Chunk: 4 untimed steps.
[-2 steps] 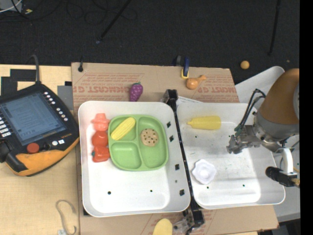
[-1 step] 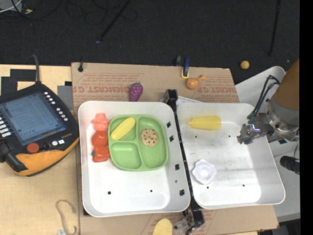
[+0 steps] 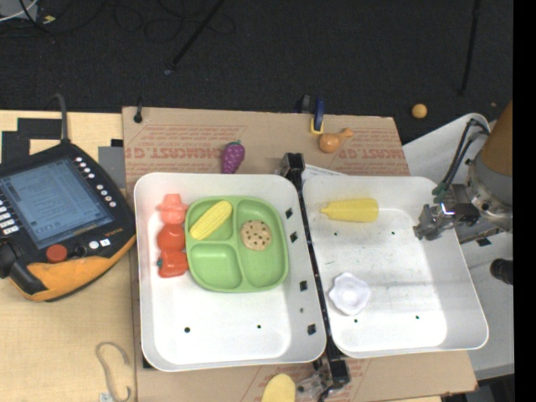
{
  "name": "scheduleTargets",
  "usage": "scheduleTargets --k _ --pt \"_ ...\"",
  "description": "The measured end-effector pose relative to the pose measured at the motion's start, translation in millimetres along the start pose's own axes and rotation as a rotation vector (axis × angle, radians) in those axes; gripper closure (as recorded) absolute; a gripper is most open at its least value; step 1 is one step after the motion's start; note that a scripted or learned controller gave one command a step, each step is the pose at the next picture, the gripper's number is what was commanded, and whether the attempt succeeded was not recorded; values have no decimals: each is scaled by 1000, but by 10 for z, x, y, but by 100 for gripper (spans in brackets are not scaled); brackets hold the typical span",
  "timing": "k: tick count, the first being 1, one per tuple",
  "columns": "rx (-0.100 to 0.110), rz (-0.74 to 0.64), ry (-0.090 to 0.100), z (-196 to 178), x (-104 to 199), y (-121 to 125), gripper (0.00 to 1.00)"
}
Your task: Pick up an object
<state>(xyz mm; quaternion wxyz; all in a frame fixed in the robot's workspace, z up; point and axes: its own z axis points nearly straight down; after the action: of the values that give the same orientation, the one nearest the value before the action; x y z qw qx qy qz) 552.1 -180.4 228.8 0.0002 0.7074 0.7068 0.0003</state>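
Metal claw (image 3: 432, 219) at right bin (image 3: 469, 308) edge, opening unclear; smooth yellow banana (image 3: 350, 210), crinkled white cup (image 3: 348, 294).

Dark carpet floor (image 3: 251, 48) fills the top, crossed by thin black cables (image 3: 188, 36). An orange ball (image 3: 419, 110) lies on it at the right. Below, a pale wood desk (image 3: 59, 342) carries a brown cardboard sheet (image 3: 268, 136) printed with red letters, held at its far edge by a blue and yellow clamp (image 3: 317, 115). At the left sits a pendant (image 3: 59, 216) with a screen and an orange underside. A white cloth (image 3: 435, 141) covers the right side
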Motion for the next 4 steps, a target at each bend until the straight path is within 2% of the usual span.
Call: scheduleTargets --k 2,3,4 --pt "6 -3 3 107 930 -395 100" --pt "4 -4 3 75 1388 -423 100" --pt "2 -1 0 16 1256 -306 100"
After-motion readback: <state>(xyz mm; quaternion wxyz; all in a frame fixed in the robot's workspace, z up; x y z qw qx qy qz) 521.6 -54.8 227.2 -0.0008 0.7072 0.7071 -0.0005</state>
